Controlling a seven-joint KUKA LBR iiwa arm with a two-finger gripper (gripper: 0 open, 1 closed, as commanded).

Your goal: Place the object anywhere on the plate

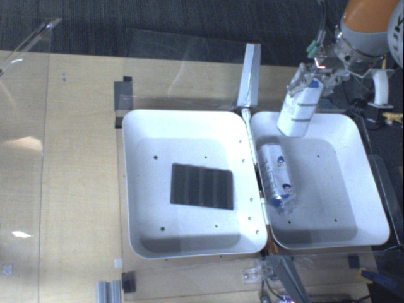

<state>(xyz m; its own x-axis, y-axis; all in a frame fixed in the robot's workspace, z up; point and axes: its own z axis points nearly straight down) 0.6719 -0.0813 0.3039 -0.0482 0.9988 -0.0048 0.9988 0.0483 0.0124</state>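
Table front edge (63, 257) bare, dark ridged plate (202, 185) in left bin (145, 137) has nothing on it, end effector (309, 84) clamped on white bottle (298, 112) above right bin (353, 169) (clear bottle (276, 174) lying there): grasp done, transfer and release left.

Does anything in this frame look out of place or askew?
Mildly. A clear plastic bottle lies on its side in the right bin, against its left wall. A white bottle hangs tilted under the gripper. The dark plate in the left bin sits flat.
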